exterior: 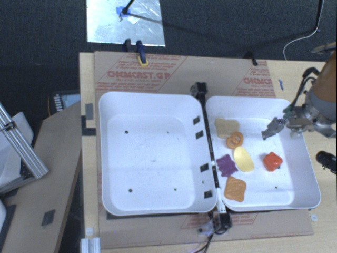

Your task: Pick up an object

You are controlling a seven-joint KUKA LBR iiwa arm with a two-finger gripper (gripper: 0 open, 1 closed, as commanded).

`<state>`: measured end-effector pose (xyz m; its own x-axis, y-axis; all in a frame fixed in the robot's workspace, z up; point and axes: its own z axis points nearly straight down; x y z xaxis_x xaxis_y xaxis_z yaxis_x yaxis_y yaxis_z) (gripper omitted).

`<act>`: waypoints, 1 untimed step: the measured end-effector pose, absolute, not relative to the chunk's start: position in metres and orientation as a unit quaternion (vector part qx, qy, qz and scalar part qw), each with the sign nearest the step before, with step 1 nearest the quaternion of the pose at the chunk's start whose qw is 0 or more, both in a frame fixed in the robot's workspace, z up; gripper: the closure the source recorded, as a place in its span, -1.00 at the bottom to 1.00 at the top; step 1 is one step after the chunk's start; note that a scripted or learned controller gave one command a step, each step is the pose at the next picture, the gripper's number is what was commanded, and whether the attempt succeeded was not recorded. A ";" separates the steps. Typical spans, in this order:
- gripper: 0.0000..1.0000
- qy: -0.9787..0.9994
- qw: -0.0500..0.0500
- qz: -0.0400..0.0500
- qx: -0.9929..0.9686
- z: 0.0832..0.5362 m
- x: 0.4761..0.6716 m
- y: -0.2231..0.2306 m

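Two white bins sit side by side on a brown tabletop [87, 78]. The left bin [110, 194] is in the middle of the frame. The right bin [308, 191] is at the lower right.

Six small toy foods lie in the left half of the right bin. A pale tan piece [227, 126] is at the top. Just below it, touching it, is a little orange ring [235, 139]. Under that is a yellow oval piece [243, 159], and a purple piece [227, 165] sits just to its left, touching it. An orange piece [235, 188] is lowest, near the bin's front wall. A red piece [272, 162] lies apart from the rest, to the right of the yellow one.

The arm comes in at the right edge of the frame. Its pincer [272, 128] is over the upper right part of the right bin, above the red piece in the frame. It has hold of nothing. How far open it is cannot be told; it is too small and dark.

Red letters on the board under the bins read "CHEMCAST", once at the upper left [138, 74] and once at the upper right [256, 80]. The small words beside them are too blurry to read.

A shiny silver sheet [105, 15] lies on the dark floor at the top of the frame.
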<state>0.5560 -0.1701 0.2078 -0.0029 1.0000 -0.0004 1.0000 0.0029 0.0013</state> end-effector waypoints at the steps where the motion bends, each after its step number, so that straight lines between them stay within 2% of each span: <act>1: -1.00 0.708 0.012 0.003 0.707 0.116 0.506 -0.171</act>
<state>0.5057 -0.1712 0.1162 -0.0012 0.9999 -0.0130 0.9998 0.0015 0.0214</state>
